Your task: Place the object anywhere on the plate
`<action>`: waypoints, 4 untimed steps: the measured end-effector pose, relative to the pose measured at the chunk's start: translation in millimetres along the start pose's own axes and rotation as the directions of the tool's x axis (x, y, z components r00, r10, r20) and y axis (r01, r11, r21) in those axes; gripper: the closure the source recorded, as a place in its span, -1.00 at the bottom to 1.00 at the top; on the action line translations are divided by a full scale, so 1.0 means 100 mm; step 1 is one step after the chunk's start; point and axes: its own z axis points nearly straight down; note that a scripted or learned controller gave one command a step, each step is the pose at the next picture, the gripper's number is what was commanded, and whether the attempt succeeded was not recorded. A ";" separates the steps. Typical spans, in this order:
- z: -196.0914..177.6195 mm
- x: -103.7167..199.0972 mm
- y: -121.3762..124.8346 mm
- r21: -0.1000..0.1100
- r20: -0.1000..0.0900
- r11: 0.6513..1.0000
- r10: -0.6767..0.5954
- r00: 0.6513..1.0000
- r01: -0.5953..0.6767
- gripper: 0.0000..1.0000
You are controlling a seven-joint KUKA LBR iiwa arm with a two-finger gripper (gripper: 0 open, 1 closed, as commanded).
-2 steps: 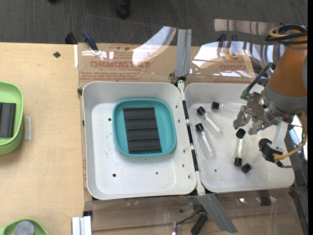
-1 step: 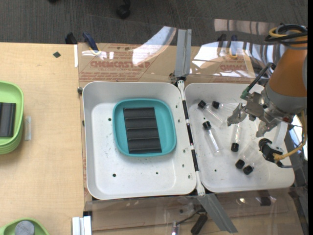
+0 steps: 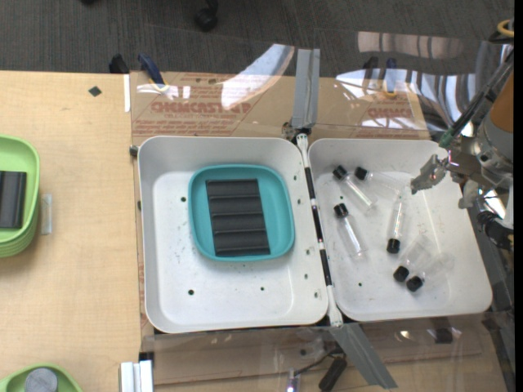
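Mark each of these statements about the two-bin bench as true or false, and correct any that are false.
1. The teal plate sits in the left bin. True.
2. A dark ridged block lies on the plate. True.
3. The clear vials with black caps are scattered in the left bin. False: they lie in the right bin.
4. The gripper is over the teal plate. False: it is at the upper right part of the right bin, away from the plate.
5. A vial already rests on the plate. False: every vial is in the right bin.
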 end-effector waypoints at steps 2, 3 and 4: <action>-2.04 -0.13 0.68 0.000 0.001 1.000 -0.032 1.000 0.032 -1.00; -2.10 -0.10 1.10 0.001 0.001 0.995 0.100 0.995 -0.100 -1.00; -2.11 -0.06 1.15 0.000 0.000 0.970 0.242 0.970 -0.242 -1.00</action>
